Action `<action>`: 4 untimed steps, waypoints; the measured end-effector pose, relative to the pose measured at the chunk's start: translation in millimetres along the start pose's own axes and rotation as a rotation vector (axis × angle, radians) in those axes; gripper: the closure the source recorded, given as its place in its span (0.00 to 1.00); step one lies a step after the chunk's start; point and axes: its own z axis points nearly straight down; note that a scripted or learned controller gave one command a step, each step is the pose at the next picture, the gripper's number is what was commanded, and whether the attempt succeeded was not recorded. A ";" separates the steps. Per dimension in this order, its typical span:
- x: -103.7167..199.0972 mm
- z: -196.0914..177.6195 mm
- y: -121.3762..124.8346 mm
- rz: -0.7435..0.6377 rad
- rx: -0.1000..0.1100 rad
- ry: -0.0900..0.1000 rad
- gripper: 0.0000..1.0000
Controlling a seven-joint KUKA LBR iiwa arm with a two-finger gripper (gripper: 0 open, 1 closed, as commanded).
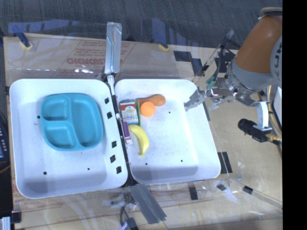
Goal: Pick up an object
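Banana (139, 139): smooth yellow, curved, long axis roughly near-to-far, lying in the left part of the right bin (192, 143). Just above it: an orange ball (147, 109), an elongated orange-brown piece (156, 100), a small printed carton (128, 113). Left bin (24, 166) carries a glossy blue three-section plate (72, 120). Gripper (195, 99) sits over the right bin's far right rim; jaws state: cannot tell. Worktop (240, 147) is pale wood.

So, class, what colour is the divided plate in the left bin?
Light blue: the divided plate shows best in the overhead camera view.
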 end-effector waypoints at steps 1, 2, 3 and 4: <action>0.7 -9.7 0.6 -0.006 0.002 0.001 1.00; 0.7 -9.7 0.6 -0.006 0.002 0.000 0.00; 50.3 156.5 4.4 0.082 0.005 0.001 0.00; 97.2 186.3 -30.8 0.091 -0.004 -0.003 0.00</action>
